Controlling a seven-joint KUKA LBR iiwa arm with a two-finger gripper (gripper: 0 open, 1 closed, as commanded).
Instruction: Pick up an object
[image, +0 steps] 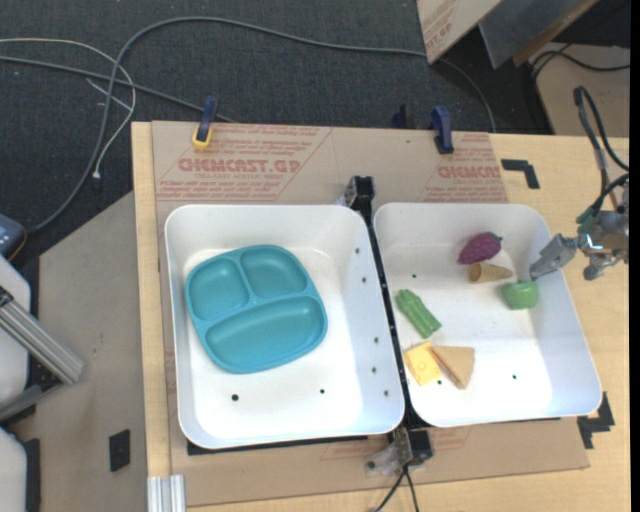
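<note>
white plastic, the right-hand shallow bin (560, 395) holds five toy foods: one purple grape bunch (481, 246), one tan cone (491, 271), one green round piece (520, 294) against the right wall, one green pickle-like stick (417, 312) and one yellow-and-tan sandwich wedge (440, 364). the left bin (190, 400) carries one teal divided plate (257, 306). my gripper (551, 258) sits at the right wall; i cannot tell its state. i fear it clipping the wall or nudging the round piece aside.

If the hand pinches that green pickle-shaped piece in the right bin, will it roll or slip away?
The green pickle-shaped piece looks rounded and elongated, so it may roll sideways if nudged across its length. Its surface seems smooth like plastic, so it could slip from a pinch. It lies alone on the right bin floor, so nothing would likely block it.
</note>
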